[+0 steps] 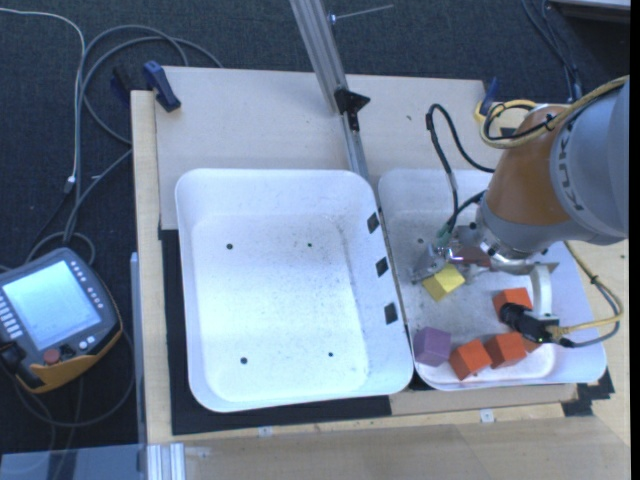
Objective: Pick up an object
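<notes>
Yellow block (444, 282) lies tilted in the right bin (400, 208), just under the gripper (441, 257); whether the claw is spread or clenched, I cannot tell. A clean lift probably means straddling the block squarely, well clear of the purple block (432, 346) nearby.

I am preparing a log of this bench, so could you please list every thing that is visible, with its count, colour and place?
bins: 2, white, side by side on the bench; left bin, right bin
yellow block: 1, yellow, right bin, just beside the tool
purple block: 1, purple, right bin, near front edge
orange blocks: 3, orange, right bin, front right part
handheld screen: 1, grey and orange, floor on the left
blue clamp: 1, blue, back left bench corner
metal pole: 1, silver, rising from the back
arm: 1, grey with orange band, over right bin
tool: 1, metal, low over the yellow block
</notes>
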You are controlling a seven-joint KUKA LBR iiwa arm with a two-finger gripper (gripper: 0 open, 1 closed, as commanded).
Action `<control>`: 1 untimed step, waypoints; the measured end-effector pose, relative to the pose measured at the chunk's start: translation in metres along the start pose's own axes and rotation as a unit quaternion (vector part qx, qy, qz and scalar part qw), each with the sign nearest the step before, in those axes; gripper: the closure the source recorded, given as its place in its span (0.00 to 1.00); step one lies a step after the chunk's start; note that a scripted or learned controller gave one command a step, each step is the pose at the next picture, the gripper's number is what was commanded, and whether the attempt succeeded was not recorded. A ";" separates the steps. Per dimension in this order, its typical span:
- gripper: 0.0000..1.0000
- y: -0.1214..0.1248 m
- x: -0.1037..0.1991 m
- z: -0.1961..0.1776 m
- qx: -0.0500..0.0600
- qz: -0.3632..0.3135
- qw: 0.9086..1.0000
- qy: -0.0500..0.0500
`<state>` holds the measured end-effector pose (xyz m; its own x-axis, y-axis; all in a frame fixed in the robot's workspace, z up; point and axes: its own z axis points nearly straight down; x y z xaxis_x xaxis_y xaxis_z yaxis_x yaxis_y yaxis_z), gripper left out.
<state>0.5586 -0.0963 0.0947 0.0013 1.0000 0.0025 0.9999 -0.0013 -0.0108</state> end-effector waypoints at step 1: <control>1.00 0.003 0.001 -0.016 -0.006 -0.001 1.000 0.000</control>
<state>0.5621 -0.0954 0.1103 -0.0010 1.0000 0.0019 1.0000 0.0010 0.0010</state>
